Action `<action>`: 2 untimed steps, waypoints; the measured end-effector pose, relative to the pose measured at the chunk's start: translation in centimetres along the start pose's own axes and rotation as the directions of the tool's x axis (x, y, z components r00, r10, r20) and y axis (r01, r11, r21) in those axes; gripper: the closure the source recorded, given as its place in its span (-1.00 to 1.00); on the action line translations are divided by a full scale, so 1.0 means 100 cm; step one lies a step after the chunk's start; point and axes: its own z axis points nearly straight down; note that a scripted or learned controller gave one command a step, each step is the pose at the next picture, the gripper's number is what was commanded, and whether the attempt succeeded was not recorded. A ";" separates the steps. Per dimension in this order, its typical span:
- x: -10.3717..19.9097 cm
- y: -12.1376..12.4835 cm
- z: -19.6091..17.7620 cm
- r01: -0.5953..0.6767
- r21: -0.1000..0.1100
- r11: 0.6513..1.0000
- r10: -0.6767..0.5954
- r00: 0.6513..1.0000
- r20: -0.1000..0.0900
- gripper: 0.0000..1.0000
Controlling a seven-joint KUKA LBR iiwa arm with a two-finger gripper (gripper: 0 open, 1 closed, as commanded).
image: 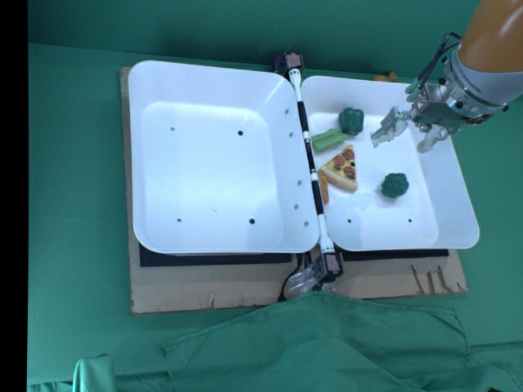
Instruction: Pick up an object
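Green cloth (327, 341) lies bunched along the near edge of the bench, and beyond it the cardboard sheet (204, 296) carries both white bins. From where I stand the left bin (139, 178) has nothing to offer, so the work is all in the right bin (458, 211).

Closest in that bin is a small dark green broccoli floret (395, 184), sitting by itself on bare white floor. A little further back and toward the divider lies the pizza slice (341, 170), with a thin orange stick (324, 188) just beside it against the wall. Behind those, a pale green stalk (328, 140) lies near a second dark green piece (351, 120).

Furthest back, the gripper (407, 131) hangs above the bin's far right part, its fingers spread wide with nothing between them.

I'd say the lone floret is the sensible target: it is well apart from the other toys and the walls. To do this well the arm should centre over it, keep the fingers wide on the way down so they straddle it, go low enough to catch its bulk, then close before lifting straight up. The pizza slice looks too flat to grip easily.
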 end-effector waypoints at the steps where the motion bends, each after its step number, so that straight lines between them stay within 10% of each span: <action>1: -0.024 -0.037 0.095 -0.005 0.011 1.000 0.005 1.000 0.000 -1.00; 2: -0.058 -0.073 0.148 -0.007 0.007 1.000 0.007 1.000 0.000 -1.00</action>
